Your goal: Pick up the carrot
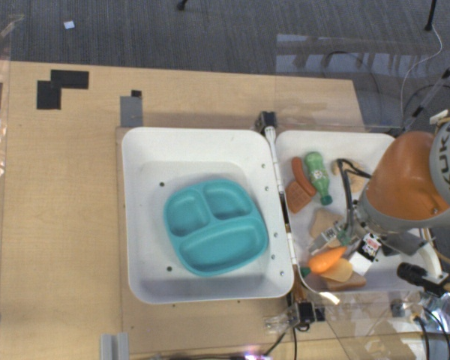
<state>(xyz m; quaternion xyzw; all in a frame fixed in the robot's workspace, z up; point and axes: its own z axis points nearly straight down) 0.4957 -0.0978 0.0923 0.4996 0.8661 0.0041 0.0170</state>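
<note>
Teal divided plate point(215, 227) lies mid L bin point(135, 201) on counter point(60, 201). R bin point(375, 287): carrot point(327, 260) at its near-L corner, well R of plate; long axis approx L–R, slightly tilted, narrow tip toward plate, thick end up-R at pincer point(346, 244). Green bottle point(316, 175) and brown sausage point(301, 172) farther back, R of plate. Pincer state: cannot tell, wrist hides it.
</note>
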